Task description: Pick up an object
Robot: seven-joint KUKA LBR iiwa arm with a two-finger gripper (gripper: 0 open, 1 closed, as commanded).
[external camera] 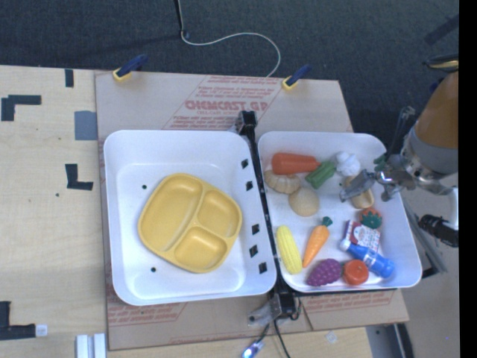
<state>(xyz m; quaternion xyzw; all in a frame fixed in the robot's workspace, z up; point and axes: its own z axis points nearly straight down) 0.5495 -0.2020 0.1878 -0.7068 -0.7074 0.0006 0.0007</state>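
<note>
Gripper (363, 186), jaws' state impossible to tell, low at the right bin's (411, 252) right edge beside a small brown toy (364, 198); crowded neighbours risk a glancing, empty grasp.

yellow tray (191, 222) | white bins (119, 200) | orange carrot (315, 245) | purple grapes (325, 272) | yellow corn (288, 249) | blue bottle (371, 259), possibly

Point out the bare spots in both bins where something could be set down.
Left bin: bare floor rings the yellow divided plate, widest along the top wall and the lower right corner. Right bin is crowded; a small bare patch lies between the potato, the carrot and the ketchup packet. The pincer hovers there.
</note>
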